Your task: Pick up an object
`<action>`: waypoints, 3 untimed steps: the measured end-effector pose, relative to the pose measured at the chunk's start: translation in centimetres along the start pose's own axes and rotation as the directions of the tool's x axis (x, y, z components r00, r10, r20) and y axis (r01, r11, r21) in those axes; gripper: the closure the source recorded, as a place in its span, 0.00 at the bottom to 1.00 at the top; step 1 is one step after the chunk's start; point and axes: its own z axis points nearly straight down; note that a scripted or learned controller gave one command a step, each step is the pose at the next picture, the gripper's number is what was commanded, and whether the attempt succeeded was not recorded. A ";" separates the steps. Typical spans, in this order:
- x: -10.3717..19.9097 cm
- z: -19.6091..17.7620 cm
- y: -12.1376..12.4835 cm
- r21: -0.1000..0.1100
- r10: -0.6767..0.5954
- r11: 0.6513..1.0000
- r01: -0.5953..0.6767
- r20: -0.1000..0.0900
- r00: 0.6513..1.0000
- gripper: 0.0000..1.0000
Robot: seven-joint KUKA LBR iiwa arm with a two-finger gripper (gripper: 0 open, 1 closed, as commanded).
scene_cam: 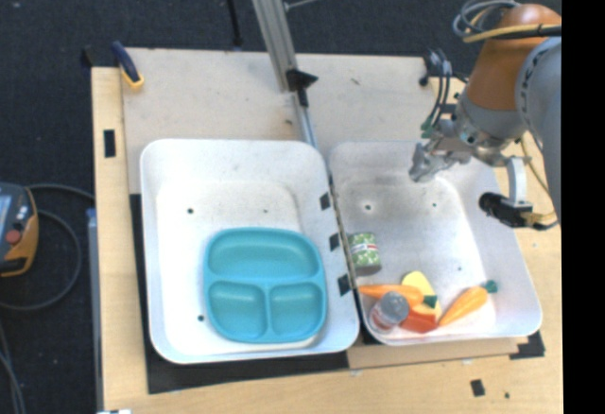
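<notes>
Carrot [465, 305] in right bin [510, 251], long axis slanting, tip toward near-left.

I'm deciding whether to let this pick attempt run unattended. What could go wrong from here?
The toys lie heaped in the right bin's near corner, so a descent may pinch two at once or slip off. They crowd the wall, where a finger could strike the rim. The gripper hovers at the far end, well away from the green can.

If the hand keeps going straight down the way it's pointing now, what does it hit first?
Most likely bare floor of the right bin, near its back edge. The hand points down there, well short of the toys heaped at the front. Depth is hard to judge from this slant.
</notes>
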 end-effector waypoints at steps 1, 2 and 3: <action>-0.7 -6.4 -0.1 -0.005 -0.003 1.000 0.003 0.002 1.000 1.00; -0.8 -11.4 0.0 -0.003 -0.008 1.000 0.008 0.002 1.000 1.00; 5.1 -10.6 0.7 0.002 -0.012 1.000 0.012 0.000 1.000 1.00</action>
